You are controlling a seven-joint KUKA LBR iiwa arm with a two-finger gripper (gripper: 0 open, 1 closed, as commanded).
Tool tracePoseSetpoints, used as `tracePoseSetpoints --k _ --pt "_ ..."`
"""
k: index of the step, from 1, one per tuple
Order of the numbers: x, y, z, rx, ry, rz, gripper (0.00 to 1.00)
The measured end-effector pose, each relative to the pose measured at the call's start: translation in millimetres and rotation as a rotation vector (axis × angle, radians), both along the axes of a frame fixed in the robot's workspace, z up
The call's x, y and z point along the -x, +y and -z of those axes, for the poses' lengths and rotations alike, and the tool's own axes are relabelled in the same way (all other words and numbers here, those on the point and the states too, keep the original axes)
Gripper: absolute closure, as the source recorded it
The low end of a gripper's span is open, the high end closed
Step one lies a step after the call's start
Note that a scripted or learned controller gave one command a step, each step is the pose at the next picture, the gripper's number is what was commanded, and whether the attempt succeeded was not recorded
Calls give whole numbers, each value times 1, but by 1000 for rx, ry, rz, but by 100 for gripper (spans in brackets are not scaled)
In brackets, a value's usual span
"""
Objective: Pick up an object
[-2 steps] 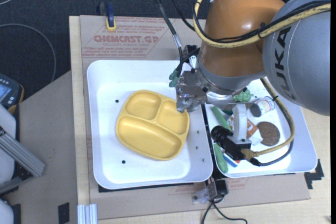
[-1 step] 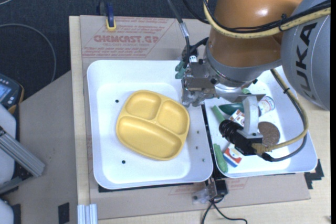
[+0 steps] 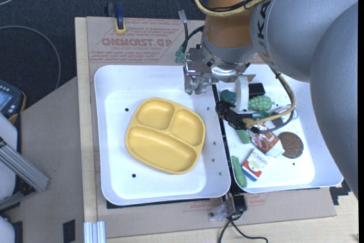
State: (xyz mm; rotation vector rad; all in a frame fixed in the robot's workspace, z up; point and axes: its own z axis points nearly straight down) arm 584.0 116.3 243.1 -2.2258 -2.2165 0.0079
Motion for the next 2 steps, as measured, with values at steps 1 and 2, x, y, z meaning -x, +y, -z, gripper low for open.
tracePoseSetpoints --k 1,2 --pt "36 73 -11 -6 0 -12 100" --pt "56 -77 -13 1 1 11 100"
